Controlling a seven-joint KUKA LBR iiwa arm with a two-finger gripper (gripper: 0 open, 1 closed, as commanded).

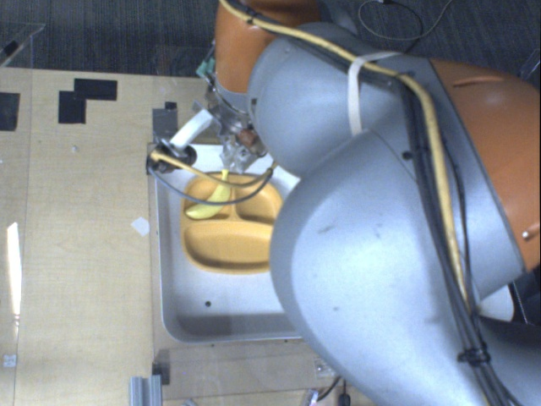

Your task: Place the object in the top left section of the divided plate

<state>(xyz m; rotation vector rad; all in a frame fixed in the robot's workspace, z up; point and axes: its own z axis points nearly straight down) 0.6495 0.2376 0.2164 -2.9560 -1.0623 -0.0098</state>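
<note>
We see the gripper (pixel 233 161) hanging low over the far left section of the divided plate (pixel 226 256), which sits in the white bin (pixel 173 294) near its far left corner, and we judge it is lowering the yellow object (pixel 211 203) there because that is the target compartment. The object lies in that section, touching or just under the fingertips; we cannot tell whether the fingers grip it. The arm (pixel 380 252) hides the plate's right side and most of the bin.
</note>
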